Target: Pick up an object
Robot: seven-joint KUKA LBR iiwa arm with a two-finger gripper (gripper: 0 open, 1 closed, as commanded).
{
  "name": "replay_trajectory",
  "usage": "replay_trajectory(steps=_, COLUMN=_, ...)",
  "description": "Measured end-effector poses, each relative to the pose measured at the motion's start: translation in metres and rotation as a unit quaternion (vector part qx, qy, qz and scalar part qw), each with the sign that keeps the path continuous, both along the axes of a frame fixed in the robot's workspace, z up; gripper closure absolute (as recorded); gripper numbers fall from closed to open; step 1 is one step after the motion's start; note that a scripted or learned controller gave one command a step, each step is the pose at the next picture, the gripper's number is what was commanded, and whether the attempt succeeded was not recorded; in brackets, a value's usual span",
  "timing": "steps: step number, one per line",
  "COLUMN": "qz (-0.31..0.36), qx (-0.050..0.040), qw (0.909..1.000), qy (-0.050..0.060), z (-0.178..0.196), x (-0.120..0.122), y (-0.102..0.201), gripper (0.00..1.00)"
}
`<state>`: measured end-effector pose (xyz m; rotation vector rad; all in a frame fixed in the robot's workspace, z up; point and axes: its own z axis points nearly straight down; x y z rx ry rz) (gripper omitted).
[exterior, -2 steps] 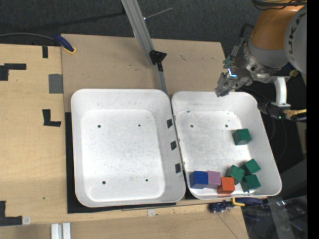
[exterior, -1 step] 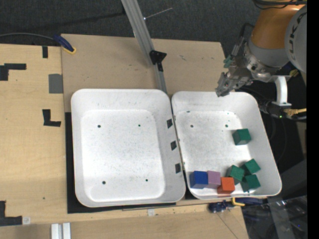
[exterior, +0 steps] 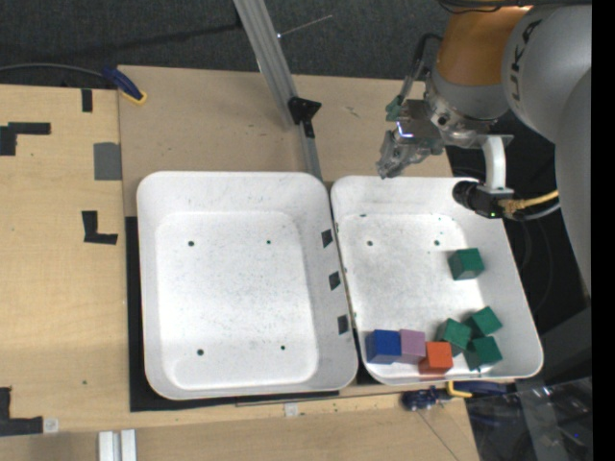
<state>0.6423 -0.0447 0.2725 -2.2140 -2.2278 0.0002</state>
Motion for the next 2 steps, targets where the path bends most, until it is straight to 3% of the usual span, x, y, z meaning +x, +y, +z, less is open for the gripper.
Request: replay_trajectory(steps=2, qz=0.000, qx=0.0004, qw=1.0000, qy=0.000, z=-0.016, x=0.008, y=0.105, gripper=1.00)
